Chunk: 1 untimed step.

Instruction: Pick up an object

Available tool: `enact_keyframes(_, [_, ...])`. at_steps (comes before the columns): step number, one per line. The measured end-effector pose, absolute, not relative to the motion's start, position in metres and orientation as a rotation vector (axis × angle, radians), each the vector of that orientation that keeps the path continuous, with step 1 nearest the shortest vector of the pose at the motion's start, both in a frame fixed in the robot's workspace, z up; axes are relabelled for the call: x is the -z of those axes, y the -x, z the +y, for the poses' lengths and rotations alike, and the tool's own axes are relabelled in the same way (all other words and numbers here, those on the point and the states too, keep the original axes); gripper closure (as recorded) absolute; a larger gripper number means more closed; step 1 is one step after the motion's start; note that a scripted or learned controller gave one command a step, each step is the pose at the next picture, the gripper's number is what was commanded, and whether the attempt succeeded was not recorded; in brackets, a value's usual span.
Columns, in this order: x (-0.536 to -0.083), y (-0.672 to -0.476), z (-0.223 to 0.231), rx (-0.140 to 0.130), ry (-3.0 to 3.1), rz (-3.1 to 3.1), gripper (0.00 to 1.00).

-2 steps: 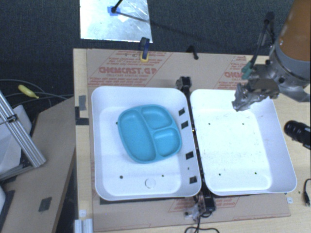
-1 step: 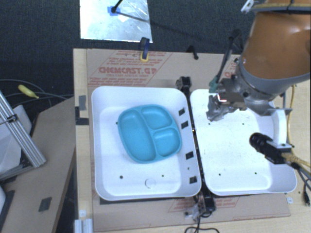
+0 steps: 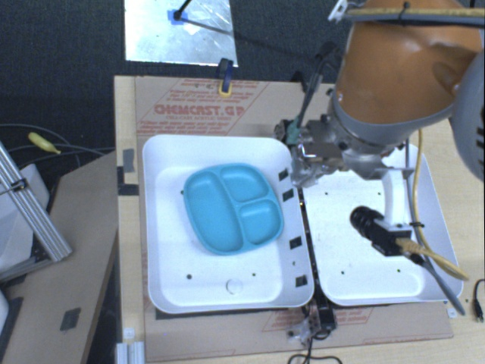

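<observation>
While the blue divided plate (image 3: 231, 208) lies flat in the middle of the left bin (image 3: 163, 279), it can be reached from above without obstruction. The gripper (image 3: 303, 174) is seen low at the ridge between the bins, just beside the plate's right edge; its state cannot be told. The right bin (image 3: 379, 283) is overhung by the arm (image 3: 402, 59). Both bins are borne on cardboard (image 3: 197, 105) over dark flooring.
</observation>
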<state>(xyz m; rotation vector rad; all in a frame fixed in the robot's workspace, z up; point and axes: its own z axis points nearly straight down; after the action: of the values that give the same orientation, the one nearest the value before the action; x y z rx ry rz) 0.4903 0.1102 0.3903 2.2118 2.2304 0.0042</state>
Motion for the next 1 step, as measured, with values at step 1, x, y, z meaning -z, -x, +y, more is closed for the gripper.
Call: enact_keyframes(1, [-0.4377,-0.4865,0.1541,-0.011,-2.211,2.229,1.00])
